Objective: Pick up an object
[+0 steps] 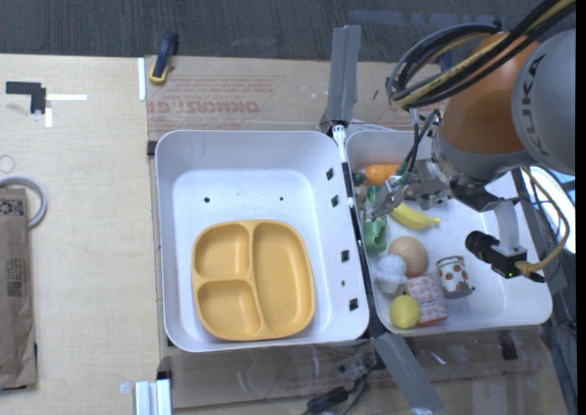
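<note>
A yellow plate (254, 278) sits in the left bin (183, 166). In the right bin (526, 312), the gripper (396, 195) hangs (grip state unreadable) just above-left of the banana (414, 215), whose long axis runs left-right.

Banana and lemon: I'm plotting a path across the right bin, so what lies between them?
In the camera view, a tan egg-like ball and a white ball lie between the banana and the lemon.
</note>
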`<state>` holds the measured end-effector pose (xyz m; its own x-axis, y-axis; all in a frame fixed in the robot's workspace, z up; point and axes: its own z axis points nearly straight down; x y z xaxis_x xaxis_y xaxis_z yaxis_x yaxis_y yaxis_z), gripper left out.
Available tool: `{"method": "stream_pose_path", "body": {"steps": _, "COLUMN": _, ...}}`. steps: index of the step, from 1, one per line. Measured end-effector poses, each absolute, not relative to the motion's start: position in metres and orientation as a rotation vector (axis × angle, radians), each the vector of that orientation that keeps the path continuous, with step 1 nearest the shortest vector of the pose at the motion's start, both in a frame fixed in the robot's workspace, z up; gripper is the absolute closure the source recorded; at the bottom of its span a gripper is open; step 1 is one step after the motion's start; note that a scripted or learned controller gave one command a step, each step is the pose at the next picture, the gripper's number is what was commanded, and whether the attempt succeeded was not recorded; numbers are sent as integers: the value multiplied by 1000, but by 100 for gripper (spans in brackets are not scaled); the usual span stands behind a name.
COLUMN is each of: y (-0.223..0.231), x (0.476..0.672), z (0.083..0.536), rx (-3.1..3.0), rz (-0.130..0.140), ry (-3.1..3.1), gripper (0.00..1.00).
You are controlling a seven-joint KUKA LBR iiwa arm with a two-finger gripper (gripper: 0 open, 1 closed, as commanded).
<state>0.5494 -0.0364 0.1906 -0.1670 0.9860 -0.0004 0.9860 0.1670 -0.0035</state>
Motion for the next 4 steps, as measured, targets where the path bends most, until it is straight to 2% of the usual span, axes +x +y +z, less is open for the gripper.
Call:
{"method": "stream_pose_path", "body": {"steps": 1, "y": -110, "x": 566, "z": 92, "rx": -2310, "rz": 4, "ry": -2129, "gripper": 0}}
{"method": "stream_pose_path", "body": {"steps": 2, "y": -98, "x": 603, "z": 93, "rx": -2195, "rz": 6, "ry": -2256, "gripper": 0}}
{"method": "stream_pose_path", "body": {"steps": 3, "y": -98, "x": 603, "z": 103, "rx": -2193, "rz": 8, "ry": -2256, "gripper": 100}}
{"method": "stream_pose_path", "body": {"steps": 4, "y": -125, "x": 594, "z": 271, "rx": -2353, "rz": 4, "ry": -2083, "gripper": 100}}
